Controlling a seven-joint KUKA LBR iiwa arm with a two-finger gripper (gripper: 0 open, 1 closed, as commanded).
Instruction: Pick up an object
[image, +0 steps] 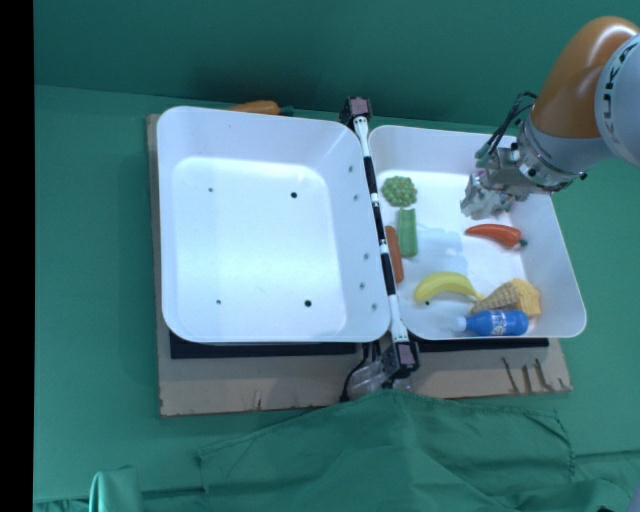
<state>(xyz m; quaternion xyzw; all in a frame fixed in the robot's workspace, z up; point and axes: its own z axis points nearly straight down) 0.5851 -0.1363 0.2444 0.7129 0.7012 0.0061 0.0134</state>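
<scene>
Rumpled green cloth (400, 450) lies nearest the camera, draped up to the front edge of the cardboard sheet (200, 395) that carries 2 shallow white bins. On the near side of the right bin (565, 290) sits the toy clutter the arm has to choose from: 1 blue bottle (497, 322) against the front wall, 1 ice-cream cone (512, 297) just behind it and touching, 1 banana (444, 287) to their left, 1 carrot (394, 253) lying along the divider side, 1 broccoli (402, 201) further back, and 1 red chili pepper (494, 234) near the right wall. That makes 6 candidates, all in the one bin. The left bin (175, 250) is the likely drop side, judging by the layout. A black-and-white rod (375, 220) runs between the 2 bins, probably a clamp or marker keeping them aligned. 1 more orange item (256, 106) lies outside, behind the left bin's far rim.

The gripper (484, 198) hangs over the right bin's back half, near the chili pepper and above bare floor — a plausible approach toward the pepper, though that is only a guess. From this slanted view its tip reads as a grey mass; I cannot tell whether it is spread or pressed together, and nothing is visibly pinched in it. So the pick looks not yet made: every object rests on the bin floor.
</scene>
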